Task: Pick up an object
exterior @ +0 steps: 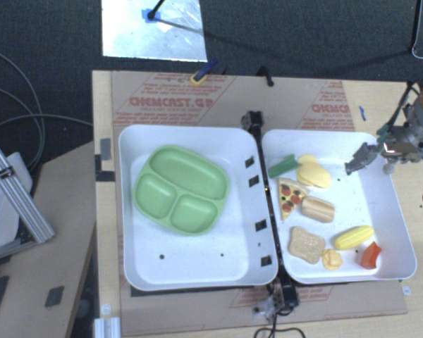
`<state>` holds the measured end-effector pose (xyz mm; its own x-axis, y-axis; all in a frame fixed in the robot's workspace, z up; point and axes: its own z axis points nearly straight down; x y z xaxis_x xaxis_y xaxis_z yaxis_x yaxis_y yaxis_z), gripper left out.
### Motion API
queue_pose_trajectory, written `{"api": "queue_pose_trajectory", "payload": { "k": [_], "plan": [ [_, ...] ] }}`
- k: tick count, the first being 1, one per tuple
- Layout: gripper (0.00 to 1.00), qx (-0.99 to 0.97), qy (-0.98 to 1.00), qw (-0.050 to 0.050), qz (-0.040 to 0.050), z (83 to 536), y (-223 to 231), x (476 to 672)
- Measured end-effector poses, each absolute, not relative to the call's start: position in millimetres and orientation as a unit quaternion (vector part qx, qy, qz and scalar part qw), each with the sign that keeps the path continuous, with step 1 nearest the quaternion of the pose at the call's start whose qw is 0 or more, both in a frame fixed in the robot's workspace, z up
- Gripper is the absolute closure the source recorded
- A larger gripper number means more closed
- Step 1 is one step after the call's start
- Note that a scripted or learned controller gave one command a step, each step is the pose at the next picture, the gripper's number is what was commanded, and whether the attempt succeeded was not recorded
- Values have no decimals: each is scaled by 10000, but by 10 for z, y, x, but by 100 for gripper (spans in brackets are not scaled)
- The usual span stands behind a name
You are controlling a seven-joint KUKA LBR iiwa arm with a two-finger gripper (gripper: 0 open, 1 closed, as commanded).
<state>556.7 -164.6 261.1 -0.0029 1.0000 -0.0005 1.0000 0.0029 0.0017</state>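
Observation:
The right bin (391, 210) holds several toy foods: a green stick (283, 165), a pale yellow lump (314, 174), a pizza slice (290, 197), a hot dog bun (318, 209), a toast slice (306, 245), a yellow corn cob (353, 237), a red piece (369, 255) and a small orange-yellow piece (331, 259). My gripper (357, 163) hangs over the bin's upper right part, to the right of the pale yellow lump and apart from every item. I see nothing held in it.
The left bin (137, 259) carries a green divided plate (181, 189). A black divider (266, 210) runs between the bins. The arm (409, 143) enters from the right edge. Cardboard lies under both bins.

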Motion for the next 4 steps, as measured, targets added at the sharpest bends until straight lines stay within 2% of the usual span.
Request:
{"api": "queue_pose_trajectory", "payload": {
  "k": [1,2,3,4],
  "plan": [
    [0,7047,7095,-19,-2,768,-1544,6125],
    [0,7061,7081,-25,-1,1002,-995,5322],
    [0,7075,7067,9,1,841,-878,4859],
    [100,7067,7075,19,17,951,-875,4883]
  ]
}}
